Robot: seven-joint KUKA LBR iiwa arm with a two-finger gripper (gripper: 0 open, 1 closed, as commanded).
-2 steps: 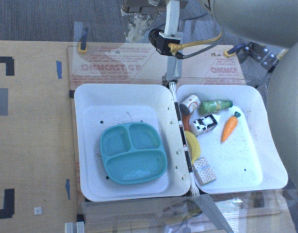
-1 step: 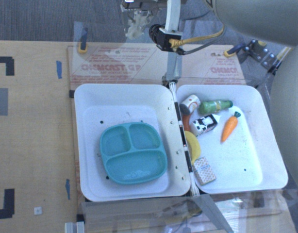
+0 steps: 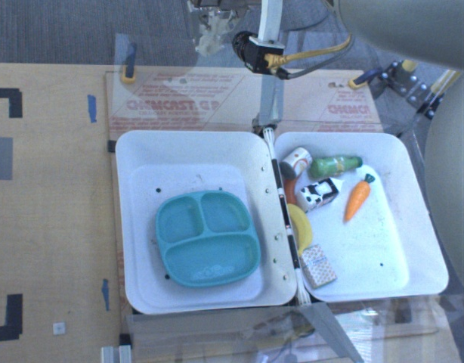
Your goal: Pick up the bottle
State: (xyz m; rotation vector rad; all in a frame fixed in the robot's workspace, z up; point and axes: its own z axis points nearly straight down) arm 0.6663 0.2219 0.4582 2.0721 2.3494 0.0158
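While arm hangs above bins, you see jaws (image 3: 207, 23) up top, state unclear; green bottle (image 3: 335, 165) lies in right bin (image 3: 413, 263) beside carrot (image 3: 357, 198).

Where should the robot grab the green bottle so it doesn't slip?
Probably around the middle of the bottle, coming straight down from above. It lies on its side near the right bin's far wall, pointing left to right, so the fingers could close across its narrow width. The can at its left end and the cow toy just below leave little room there.
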